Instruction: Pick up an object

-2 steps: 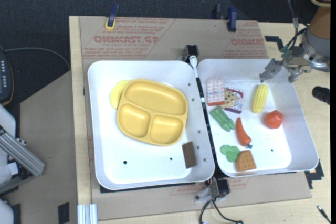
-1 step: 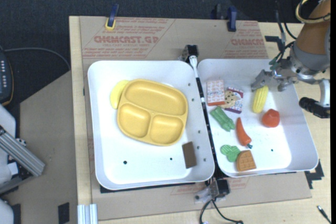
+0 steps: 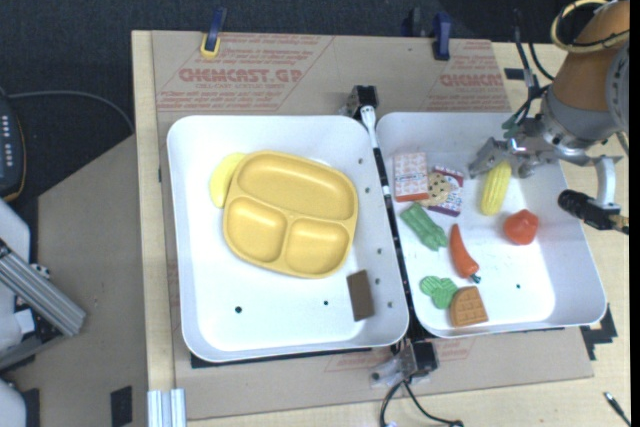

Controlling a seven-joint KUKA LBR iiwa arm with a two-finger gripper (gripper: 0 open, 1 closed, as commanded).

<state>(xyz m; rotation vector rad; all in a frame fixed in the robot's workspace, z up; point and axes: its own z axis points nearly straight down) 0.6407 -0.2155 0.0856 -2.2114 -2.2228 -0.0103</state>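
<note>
Gripper (image 3: 508,153) low over the far part of the right bin (image 3: 580,300), just above the top end of the toy corn cob (image 3: 495,189); finger spread cannot be read from this angle, nothing seen held. Corn lies on the bin floor, likely the target given the arm's line. Toy tomato (image 3: 520,228) just beside it, close enough to get bumped. Further out: snack packets (image 3: 425,180), green pea pod (image 3: 424,226), orange carrot (image 3: 463,253), broccoli (image 3: 437,289), waffle piece (image 3: 467,306). Left bin (image 3: 200,315) holds a yellow divided tray (image 3: 290,213) and a small brown block (image 3: 359,295), well apart from the work
</note>
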